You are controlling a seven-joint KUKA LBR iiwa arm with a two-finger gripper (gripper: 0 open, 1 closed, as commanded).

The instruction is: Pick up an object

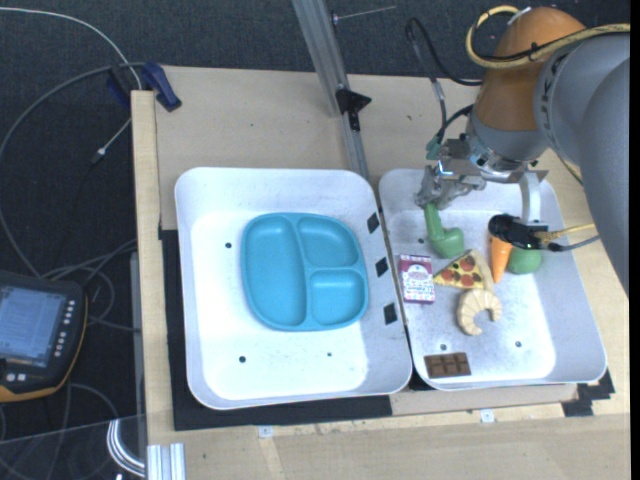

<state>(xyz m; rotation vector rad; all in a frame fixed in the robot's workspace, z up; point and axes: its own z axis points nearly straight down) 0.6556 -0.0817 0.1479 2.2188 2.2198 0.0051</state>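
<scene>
1. The gripper (437, 190) hangs over the right bin (575, 338), fingers closed on the top of a green pipe-shaped toy (441, 232).
2. Just below it — a pizza slice (462, 269), a pink carton (416, 278), a croissant (478, 309).
3. Well left — a blue tray (303, 270).

small pink carton (416, 278), print seemingly illegible

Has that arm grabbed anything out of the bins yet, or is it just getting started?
Nothing looks picked up yet. The gripper is low in the right bin, right at the top of the green toy, which lies on the bin floor. The pizza slice, croissant and carrot lie untouched. Gripping and lifting are left.
</scene>
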